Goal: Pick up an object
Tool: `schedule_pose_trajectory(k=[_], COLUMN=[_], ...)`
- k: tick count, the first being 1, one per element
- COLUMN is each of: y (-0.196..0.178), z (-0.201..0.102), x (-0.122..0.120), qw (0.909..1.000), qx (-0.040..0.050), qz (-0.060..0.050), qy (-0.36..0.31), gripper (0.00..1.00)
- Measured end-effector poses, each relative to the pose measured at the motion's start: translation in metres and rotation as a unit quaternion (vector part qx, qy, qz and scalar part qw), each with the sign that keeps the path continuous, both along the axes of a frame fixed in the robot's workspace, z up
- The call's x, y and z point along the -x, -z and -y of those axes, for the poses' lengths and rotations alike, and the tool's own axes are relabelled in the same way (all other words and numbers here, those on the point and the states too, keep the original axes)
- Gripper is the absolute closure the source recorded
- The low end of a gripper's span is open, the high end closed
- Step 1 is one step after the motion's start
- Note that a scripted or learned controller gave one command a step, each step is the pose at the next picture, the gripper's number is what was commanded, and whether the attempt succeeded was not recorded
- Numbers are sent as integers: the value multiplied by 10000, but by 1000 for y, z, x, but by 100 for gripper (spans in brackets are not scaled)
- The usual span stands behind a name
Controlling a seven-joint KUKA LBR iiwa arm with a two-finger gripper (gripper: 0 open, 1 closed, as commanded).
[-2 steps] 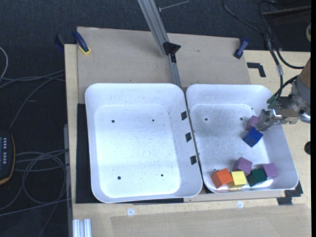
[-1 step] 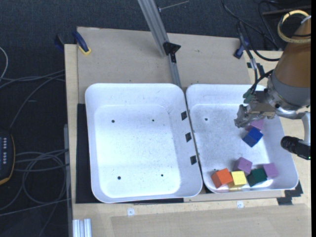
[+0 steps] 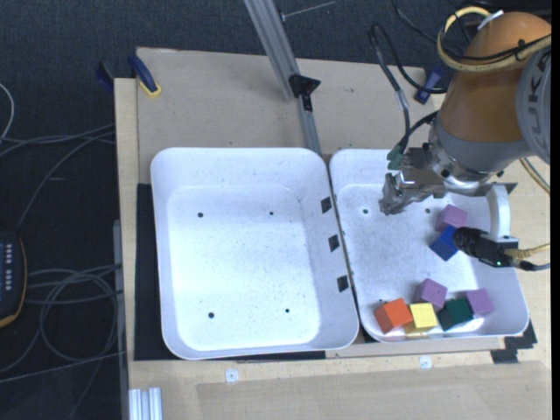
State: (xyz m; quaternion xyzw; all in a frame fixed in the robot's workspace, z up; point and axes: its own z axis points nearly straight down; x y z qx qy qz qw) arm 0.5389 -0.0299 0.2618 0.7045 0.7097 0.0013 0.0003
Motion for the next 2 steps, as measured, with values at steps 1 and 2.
schedule_pose_trajectory(k=[1,2], y=[0,1], z=[-48,-101], x=[-18,-30], qw=[10000,10000], qx=[0,-3], qz=[3,0], qy=[4,3], gripper=[100,100])
